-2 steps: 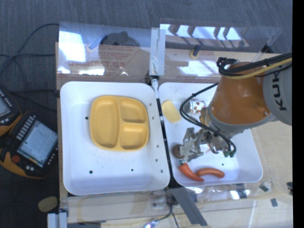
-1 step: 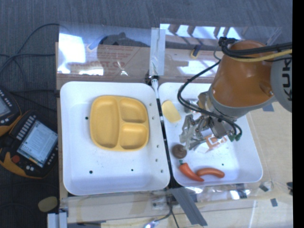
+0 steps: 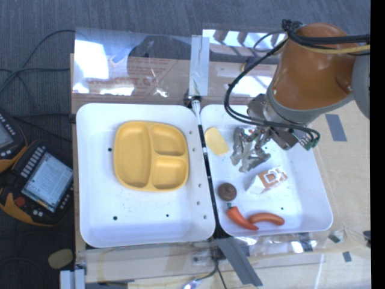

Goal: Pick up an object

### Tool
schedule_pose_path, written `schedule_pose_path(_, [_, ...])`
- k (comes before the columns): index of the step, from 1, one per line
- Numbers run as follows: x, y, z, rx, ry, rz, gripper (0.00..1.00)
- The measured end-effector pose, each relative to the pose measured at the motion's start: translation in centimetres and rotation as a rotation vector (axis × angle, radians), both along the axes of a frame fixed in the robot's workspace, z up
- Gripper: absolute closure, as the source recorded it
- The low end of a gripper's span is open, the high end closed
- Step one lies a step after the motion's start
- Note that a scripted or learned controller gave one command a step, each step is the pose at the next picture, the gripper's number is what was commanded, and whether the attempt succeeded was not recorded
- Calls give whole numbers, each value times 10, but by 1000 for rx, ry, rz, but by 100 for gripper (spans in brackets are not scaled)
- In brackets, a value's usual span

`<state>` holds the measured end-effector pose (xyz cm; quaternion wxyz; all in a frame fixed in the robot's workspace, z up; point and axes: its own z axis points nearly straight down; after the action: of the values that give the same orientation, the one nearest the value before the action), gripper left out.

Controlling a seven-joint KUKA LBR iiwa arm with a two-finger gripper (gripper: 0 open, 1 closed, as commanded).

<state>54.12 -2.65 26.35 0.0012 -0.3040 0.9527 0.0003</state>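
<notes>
Small white carton with orange print (image 3: 269, 180) lies in the right white bin (image 3: 313, 185), just below the metal two-finger gripper (image 3: 249, 155). Finger opening cannot be determined; nothing visibly held between them.

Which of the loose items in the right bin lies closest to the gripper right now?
The white carton with orange print, lying just below the gripper. The yellow piece, brown ball, carrot and sausage all lie farther off.

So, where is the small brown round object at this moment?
In the camera view, the brown round object lies in the right bin, near its left wall, just above the orange pepper and left of the white carton.
</notes>
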Motion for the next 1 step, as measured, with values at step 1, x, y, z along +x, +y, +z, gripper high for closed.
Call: schedule_pose_path(1, [61,-53,-20,2,-1,545,100])
